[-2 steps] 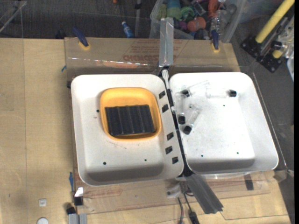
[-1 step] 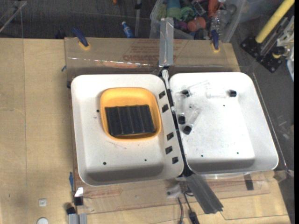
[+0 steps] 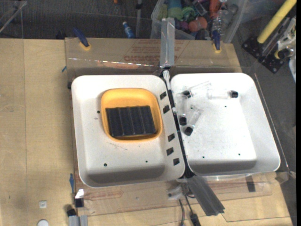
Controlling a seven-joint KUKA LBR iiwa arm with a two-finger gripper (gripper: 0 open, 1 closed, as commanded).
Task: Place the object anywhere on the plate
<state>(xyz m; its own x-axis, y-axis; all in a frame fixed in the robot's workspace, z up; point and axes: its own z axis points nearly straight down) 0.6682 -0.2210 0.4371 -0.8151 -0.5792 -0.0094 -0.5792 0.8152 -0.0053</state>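
A square orange-yellow plate point(image 3: 128, 96) with rounded corners sits in the left white bin point(image 3: 87, 145). A flat black ribbed rectangular object point(image 3: 130, 120) lies on the plate, covering its middle and near part, inside the rim. Nothing touches either of them.
The right white bin point(image 3: 235, 140) holds clear plastic pieces with black ends, one near the back point(image 3: 209, 93) and one by the left wall point(image 3: 189, 120). A divider with black tabs point(image 3: 170, 126) runs between the bins. A crate of toys point(image 3: 197, 6) stands behind the bench.
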